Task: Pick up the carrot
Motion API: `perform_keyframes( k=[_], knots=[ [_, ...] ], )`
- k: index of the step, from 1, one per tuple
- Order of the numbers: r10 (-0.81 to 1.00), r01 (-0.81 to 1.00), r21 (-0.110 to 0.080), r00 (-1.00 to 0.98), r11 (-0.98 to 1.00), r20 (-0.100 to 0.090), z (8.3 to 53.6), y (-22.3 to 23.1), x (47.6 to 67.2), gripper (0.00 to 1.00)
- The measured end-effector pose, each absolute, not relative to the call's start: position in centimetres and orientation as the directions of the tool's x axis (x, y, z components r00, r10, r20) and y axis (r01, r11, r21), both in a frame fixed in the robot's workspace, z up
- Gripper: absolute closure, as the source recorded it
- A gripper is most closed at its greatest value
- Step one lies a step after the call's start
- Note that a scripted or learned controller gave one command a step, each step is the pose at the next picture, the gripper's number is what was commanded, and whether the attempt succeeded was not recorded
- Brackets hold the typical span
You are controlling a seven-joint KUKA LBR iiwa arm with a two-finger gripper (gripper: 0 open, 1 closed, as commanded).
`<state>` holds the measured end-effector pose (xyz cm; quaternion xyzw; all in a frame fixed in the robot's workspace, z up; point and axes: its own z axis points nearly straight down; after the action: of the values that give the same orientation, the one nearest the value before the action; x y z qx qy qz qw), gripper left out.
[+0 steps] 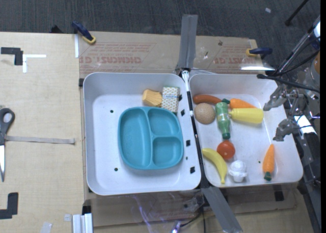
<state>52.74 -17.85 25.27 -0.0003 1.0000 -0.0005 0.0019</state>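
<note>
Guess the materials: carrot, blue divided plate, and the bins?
Carrot: likely molded plastic toy; uniform orange, smooth, green tip at its near end. Blue divided plate: looks like matte plastic; even teal colour, soft rounded compartment edges. Bins: probably thin formed white plastic; rounded corners, slight sheen on the walls. None can be confirmed from look alone.

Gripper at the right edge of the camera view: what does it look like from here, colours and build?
The gripper is bare grey metal: two slim pointed prongs on a silvery, skeletal frame. Thin dark rods or cables run diagonally above it. Further right it blurs into glare, so any markings are unreadable.
</note>
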Motion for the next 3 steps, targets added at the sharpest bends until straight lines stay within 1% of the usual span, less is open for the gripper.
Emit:
perform_keyframes(
  k=[1, 2, 3],
  knots=[
    [0.038, 0.038, -0.001, -0.999, 0.999, -0.004, 15.6, -22.1, 61.2, 0.00],
    [0.016, 0.016, -0.008, -0.999, 1.000, -0.037, 11.0, -22.1, 55.4, 0.00],
    [0.011, 0.011, -0.003, -1.000, 1.000, -0.021, 9.8, -21.9, 51.4, 0.00]
  ],
)
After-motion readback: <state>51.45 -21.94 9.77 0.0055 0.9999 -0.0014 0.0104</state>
